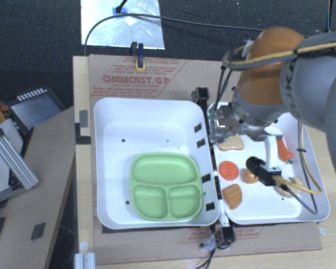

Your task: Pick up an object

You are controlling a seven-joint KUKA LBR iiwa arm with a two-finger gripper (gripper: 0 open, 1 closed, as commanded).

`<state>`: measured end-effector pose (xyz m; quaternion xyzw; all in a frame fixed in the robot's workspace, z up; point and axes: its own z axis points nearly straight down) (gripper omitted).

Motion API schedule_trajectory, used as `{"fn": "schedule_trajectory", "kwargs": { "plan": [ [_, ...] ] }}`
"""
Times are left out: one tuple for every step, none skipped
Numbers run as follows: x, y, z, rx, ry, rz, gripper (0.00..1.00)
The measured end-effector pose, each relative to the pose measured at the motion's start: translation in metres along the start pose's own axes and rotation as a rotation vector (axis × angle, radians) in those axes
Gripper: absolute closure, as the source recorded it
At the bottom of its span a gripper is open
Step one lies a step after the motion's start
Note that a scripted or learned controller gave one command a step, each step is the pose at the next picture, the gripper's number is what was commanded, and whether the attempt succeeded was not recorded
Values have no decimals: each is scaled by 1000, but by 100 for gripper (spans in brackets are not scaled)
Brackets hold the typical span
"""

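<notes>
Grey arm (316, 88) in from view R, orange band (269, 66) above wrist, claw (219, 125) low at its far end

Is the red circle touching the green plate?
Apart. The camera view shows the green plate in the left bin and the red circle in the right bin, with the bins' walls between them.

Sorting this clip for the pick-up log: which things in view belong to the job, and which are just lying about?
Job: tool; right bin; red disc; tan cracker; pale slice; orange stick.
Lying about: green divided plate in the left bin; foil sheet; yellow clip.
</notes>
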<state>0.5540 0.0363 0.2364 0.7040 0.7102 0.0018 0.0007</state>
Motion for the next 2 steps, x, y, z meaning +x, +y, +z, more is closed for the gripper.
{"fn": "schedule_trajectory", "kwargs": {
  "plan": [
    [51,14,-8,0,0,0,100],
    [48,13,-7,2,-1,4,0]
  ]
}}
